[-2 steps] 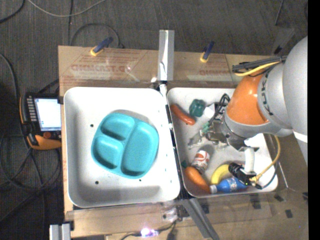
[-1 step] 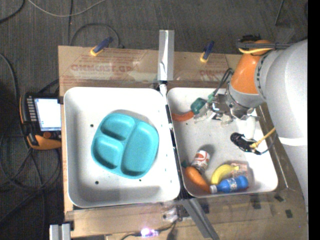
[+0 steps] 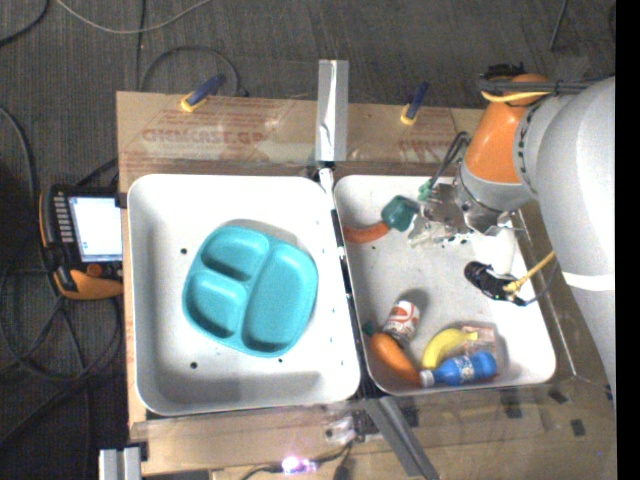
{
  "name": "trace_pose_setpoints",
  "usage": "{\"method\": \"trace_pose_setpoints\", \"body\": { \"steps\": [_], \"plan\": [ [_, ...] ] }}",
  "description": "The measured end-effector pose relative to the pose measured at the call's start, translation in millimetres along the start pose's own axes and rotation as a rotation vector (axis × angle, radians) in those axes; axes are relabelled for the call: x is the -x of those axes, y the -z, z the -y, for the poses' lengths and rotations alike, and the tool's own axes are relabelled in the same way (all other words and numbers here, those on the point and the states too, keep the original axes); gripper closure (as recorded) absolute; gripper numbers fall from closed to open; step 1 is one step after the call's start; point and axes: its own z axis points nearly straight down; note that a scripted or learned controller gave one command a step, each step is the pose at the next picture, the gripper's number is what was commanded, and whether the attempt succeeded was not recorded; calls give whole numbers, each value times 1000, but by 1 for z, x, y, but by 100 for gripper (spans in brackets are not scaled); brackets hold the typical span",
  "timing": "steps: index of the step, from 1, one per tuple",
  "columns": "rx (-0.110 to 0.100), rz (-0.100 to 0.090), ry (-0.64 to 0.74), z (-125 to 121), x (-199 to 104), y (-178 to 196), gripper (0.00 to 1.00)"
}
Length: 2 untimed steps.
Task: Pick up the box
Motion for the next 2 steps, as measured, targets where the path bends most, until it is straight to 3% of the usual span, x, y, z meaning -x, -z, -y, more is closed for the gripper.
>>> {"method": "trace_pose_setpoints", "body": {
  "steps": [1,2],
  "plan": [
    [0,1,0,0,0,0,0],
    [-16,-5,43,55,7,11,0]
  ]
}}
